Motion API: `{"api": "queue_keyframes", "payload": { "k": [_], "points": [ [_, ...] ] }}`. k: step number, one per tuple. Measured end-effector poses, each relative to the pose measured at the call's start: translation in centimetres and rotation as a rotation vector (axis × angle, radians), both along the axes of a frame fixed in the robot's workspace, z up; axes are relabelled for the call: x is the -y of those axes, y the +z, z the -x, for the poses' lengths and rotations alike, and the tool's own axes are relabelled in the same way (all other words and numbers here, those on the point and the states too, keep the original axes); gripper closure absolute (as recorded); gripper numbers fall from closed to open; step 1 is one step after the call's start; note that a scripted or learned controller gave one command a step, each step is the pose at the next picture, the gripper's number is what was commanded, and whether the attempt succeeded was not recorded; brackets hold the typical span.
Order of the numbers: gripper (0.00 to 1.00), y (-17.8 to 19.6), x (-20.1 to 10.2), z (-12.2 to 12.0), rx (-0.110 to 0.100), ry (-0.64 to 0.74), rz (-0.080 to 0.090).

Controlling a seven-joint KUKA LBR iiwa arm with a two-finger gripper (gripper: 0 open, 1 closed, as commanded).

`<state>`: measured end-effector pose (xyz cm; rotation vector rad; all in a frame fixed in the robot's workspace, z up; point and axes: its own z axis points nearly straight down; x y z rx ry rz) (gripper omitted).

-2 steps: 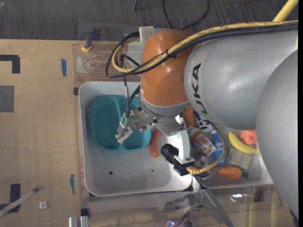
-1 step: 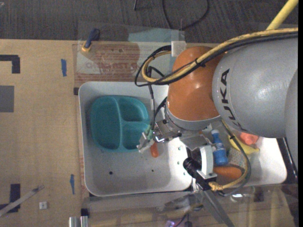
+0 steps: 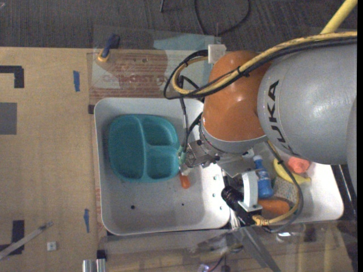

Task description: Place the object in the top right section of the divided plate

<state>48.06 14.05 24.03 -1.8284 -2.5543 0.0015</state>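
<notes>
Camera view: teal divided plate lies in left bin. Tool hangs at the plate's right edge; a small orange object, possibly held, shows just below it. Tool state: cannot tell. Step judged: transport. Next: move over the target section, release. Right bin holds clutter; wooden counter, dark carpet beyond.

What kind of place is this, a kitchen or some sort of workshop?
Probably a robotics lab or test bench, not a kitchen: a big grey and orange arm hangs over shallow white bins, a teal divided plate lies in one, and blue tape marks dot the bench.
</notes>
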Motion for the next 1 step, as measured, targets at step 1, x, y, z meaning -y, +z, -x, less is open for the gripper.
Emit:
{"api": "queue_keyframes", "payload": {
  "k": [1],
  "points": [
    [1.00, 2.03, -1.87, -1.33, 0.006, 0.589, -0.001]
  ]
}}
